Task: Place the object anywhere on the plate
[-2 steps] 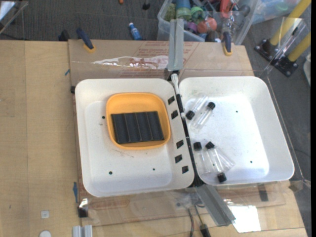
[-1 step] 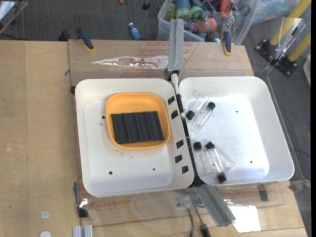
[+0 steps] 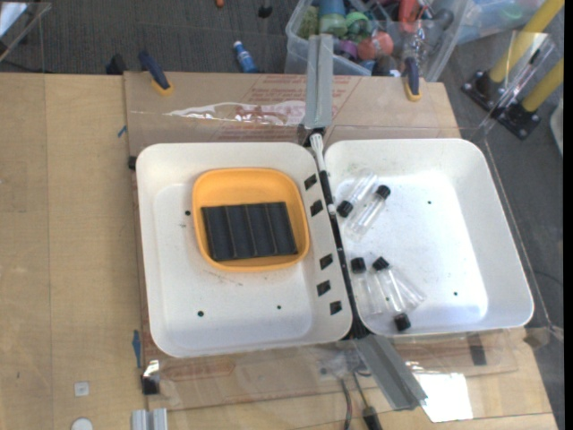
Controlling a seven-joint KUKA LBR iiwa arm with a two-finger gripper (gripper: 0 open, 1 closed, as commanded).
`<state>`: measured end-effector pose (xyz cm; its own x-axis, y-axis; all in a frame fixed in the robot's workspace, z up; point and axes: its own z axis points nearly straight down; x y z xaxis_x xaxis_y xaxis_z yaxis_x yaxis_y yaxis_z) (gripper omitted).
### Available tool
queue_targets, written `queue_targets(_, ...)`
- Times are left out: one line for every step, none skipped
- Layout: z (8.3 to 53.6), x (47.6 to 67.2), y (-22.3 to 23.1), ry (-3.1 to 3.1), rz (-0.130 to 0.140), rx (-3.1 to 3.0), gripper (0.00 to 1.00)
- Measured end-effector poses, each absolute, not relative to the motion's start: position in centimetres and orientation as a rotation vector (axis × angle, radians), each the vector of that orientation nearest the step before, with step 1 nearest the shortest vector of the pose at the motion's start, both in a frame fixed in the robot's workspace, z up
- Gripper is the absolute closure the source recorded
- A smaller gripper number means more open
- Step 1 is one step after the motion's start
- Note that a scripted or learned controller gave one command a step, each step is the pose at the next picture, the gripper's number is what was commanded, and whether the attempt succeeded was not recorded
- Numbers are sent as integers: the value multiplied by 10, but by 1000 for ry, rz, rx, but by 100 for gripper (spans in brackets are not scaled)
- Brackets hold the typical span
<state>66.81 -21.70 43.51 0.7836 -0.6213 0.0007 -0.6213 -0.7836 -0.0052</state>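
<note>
An orange plate (image 3: 208, 192) lies in the left white bin (image 3: 170, 312). A black ribbed rectangular block (image 3: 249, 231) rests flat on the plate, covering most of its middle. In the right white bin (image 3: 466, 240) lie several clear plastic vials with black caps: two near the divider at the upper left (image 3: 363, 200) and others toward the lower left (image 3: 389, 289).
A grey bar (image 3: 317, 88) runs from the back down to the divider between the bins. A clear crate of colourful toys (image 3: 376, 12) stands behind the bench. Blue clamps (image 3: 154, 72) hold the cardboard at the back.
</note>
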Motion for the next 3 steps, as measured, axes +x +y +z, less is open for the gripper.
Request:
queue_targets(435, 668, -216, 614, -1, -3076, 100)
queue_targets(434, 668, -219, 308, 3, -3121, 100)
queue_targets(434, 668, -218, 305, 0, -3123, 100)
